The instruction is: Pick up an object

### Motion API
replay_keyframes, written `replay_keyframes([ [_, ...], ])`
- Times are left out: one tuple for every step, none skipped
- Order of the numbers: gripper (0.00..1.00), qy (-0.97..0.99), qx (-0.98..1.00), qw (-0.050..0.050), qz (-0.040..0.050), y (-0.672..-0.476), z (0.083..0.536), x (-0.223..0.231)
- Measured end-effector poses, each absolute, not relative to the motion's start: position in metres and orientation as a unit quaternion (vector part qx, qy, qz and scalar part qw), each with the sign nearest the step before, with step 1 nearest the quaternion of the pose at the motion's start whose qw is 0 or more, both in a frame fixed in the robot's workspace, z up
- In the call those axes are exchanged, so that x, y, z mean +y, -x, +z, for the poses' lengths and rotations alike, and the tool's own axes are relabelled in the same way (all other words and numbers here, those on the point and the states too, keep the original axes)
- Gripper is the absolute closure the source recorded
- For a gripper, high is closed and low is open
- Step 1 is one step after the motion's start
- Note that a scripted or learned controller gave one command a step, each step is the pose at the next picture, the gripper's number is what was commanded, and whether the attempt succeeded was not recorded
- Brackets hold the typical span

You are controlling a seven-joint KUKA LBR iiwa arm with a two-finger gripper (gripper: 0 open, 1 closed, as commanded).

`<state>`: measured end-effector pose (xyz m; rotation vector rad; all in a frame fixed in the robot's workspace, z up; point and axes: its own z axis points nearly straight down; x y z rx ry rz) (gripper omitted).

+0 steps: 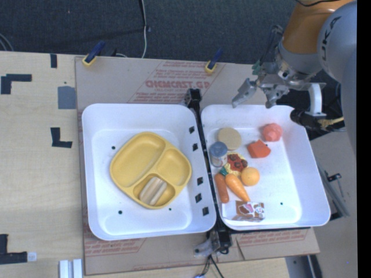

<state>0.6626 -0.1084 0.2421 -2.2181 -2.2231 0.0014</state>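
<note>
My gripper (253, 99) hangs above the far edge of the right bin (290, 213), open, with nothing between its fingers (239, 99). Below it in the bin lie a tan round disc (229, 138), a small grey can (218, 151), a pink-red fruit (271, 132), an orange-red wedge (258, 149), an orange ball (250, 176), two carrots (237, 186), a dark red piece (236, 163) and a printed packet (250, 211).
The left bin (98, 213) holds a yellow divided plate (124, 161) with a tan bread-like piece (152, 190) in its near compartment. A black divider (200, 149) runs between the bins. Clamps (93, 55) sit at the cardboard's far edge.
</note>
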Motion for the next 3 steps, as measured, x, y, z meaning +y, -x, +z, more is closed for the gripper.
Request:
replay_keyframes([
  [0.0,0.706,-0.708,0.004,0.0029,-0.622,0.18,-0.075],
  [0.0,0.707,-0.707,0.002,0.0028,-0.631,0.13,-0.1],
  [0.0,0.706,-0.708,0.001,0.0016,-0.643,0.081,-0.094],
])
